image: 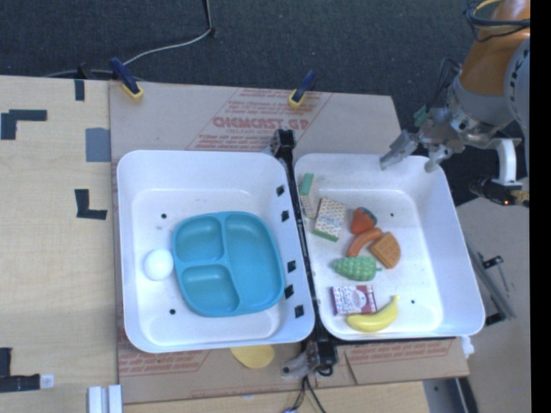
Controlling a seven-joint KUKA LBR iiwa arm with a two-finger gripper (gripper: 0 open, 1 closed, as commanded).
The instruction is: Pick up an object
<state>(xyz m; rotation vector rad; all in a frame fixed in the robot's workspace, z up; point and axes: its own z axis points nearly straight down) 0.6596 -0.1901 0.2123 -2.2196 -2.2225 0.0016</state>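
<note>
1. Seen from above at a slant, two shallow white bins sit side by side on a cardboard-covered bench: the left bin (138, 179) and the right bin (456, 256).
2. Left bin: a blue divided tray (228, 261) lies in the middle, with a small white ball (158, 264) touching its left edge.
3. Right bin: toy foods are clustered together. A yellow banana (374, 316) lies near the front wall, just beside a small red-and-white packet (353, 298). Behind them are a green vegetable (356, 268), an orange carrot (362, 242), a waffle-like piece (386, 250) and a cracker box (330, 218).
4. From the right, the grey arm with its orange band (491, 54) reaches in. Its gripper (411, 151) hangs over the right bin's back right corner, fingers spread apart and holding nothing, well apart from the foods.
</note>
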